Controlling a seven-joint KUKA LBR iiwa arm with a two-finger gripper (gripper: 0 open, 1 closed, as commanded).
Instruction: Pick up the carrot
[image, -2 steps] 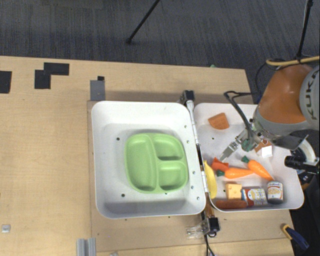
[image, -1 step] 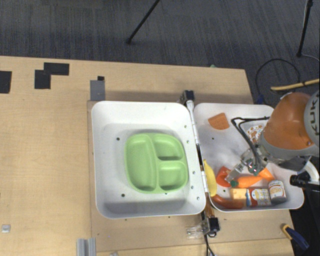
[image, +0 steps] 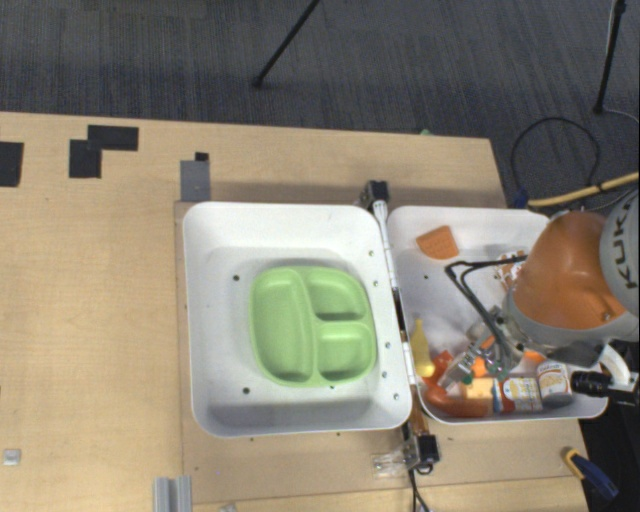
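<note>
The gripper (image: 482, 352) is seen low over the right-hand bin (image: 470, 222), dipped into a heap of small things crowded against that bin's near wall. Whether it is released or clenched cannot be told, since its tip is lost in the clutter and under the wrist's orange band (image: 565, 272). Nothing can be said to be held.

The carrot (image: 478, 391) is judged to be the orange piece lying just below the gripper, on the side toward the near wall, and almost under the tip. It is only partly shown. A red item (image: 452, 403) is pressed against it on the side away from the arm, and a small labelled bottle (image: 545, 384) lies beside it on the arm's side. Its long axis appears to run roughly along the near wall, across the line of the arm's reach, though this is not certain with so little of it exposed.

A flat orange wedge (image: 436, 241) is seen well apart from the gripper, toward the far wall, and could be mistaken for the target.

The coming move is therefore judged to be a short shift toward the near wall, followed by a descent, with the jaws set across the carrot's length.
</note>
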